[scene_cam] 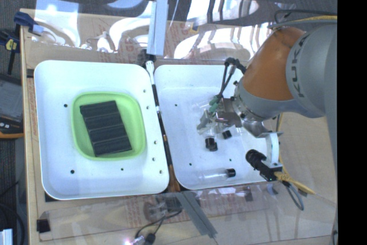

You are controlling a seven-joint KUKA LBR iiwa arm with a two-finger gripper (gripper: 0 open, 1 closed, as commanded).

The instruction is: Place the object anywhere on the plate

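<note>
The gripper (213, 133) hangs low in the right bin (183, 94); whether it is open or closed I cannot tell. Well off to its left, in the left bin (51, 123), the dark block (105, 128) already lies on the green plate (133, 117), so the placing looks done. The small pieces under the gripper are hard to make out.

Open floor around the green plate (106, 124) in the left bin (51, 169); dark block (105, 127) filling the plate's middle.
</note>
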